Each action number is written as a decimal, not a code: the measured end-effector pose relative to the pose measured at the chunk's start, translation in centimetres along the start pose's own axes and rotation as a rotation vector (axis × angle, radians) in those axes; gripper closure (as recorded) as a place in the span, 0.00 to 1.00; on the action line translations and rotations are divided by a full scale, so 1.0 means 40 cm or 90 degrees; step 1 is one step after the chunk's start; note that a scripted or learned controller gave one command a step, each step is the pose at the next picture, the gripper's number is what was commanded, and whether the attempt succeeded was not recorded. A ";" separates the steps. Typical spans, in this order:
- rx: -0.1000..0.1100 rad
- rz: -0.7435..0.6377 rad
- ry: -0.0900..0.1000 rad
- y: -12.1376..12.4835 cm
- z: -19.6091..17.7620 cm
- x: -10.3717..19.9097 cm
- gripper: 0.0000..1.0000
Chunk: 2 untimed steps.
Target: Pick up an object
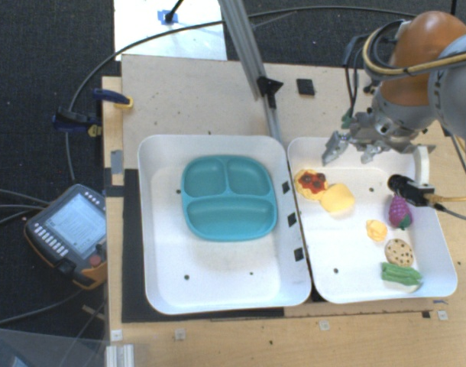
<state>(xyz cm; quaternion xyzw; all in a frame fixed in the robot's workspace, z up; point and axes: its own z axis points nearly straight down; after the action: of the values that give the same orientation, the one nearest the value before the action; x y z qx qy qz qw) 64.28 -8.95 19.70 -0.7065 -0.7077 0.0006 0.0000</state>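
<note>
While the gripper [349, 148] hangs over the far edge of the right bin [447, 277], fingers spread and nothing between them, no pick is made yet. Candidates all lie on the bin floor: pizza slice [311, 182] and yellow block [338, 199] nearest, just below the fingers; purple grapes [400, 211], small yellow piece [377, 230], cookie [399, 251], green piece [401, 274] further off. Left bin [164, 281] holds a teal tray [228, 197]. Descent, closing and lift all remain, by this reading.

Dark carpet floor [34, 52], pale wooden bench [195, 98], black cables [72, 140]
</note>
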 end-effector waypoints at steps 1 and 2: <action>-0.001 0.001 0.000 0.008 0.108 -0.014 0.00; -0.003 -0.002 0.000 0.039 0.220 -0.009 0.00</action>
<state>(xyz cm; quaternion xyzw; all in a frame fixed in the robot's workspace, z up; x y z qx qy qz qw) 65.83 -9.31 10.90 -0.7055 -0.7087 -0.0014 -0.0015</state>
